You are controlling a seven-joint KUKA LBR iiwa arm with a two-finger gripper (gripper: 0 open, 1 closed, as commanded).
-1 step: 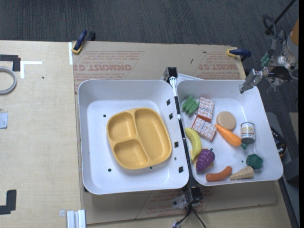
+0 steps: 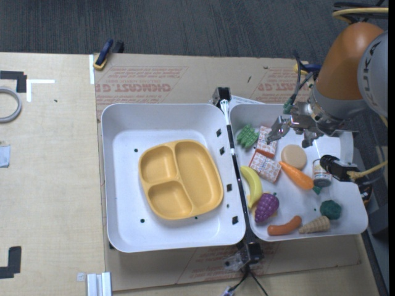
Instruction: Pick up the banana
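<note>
The yellow banana (image 2: 252, 185) lies curved along the left wall of the right bin (image 2: 345, 227), just above a bunch of purple grapes (image 2: 266, 207). My gripper (image 2: 292, 134) hovers over the upper middle of that bin, up and to the right of the banana and well apart from it. Its fingers (image 2: 278, 129) are spread open and nothing sits between them. A round tan bun (image 2: 294, 157) lies just below the gripper.
The right bin also holds a green leafy piece (image 2: 247, 136), a red-and-white carton (image 2: 266, 156), a carrot (image 2: 298, 176), a small can (image 2: 321, 172), a sausage (image 2: 284, 227), a cone (image 2: 315, 225) and a dark green piece (image 2: 331, 209). A yellow divided plate (image 2: 180, 179) rests in the left bin (image 2: 117, 165).
</note>
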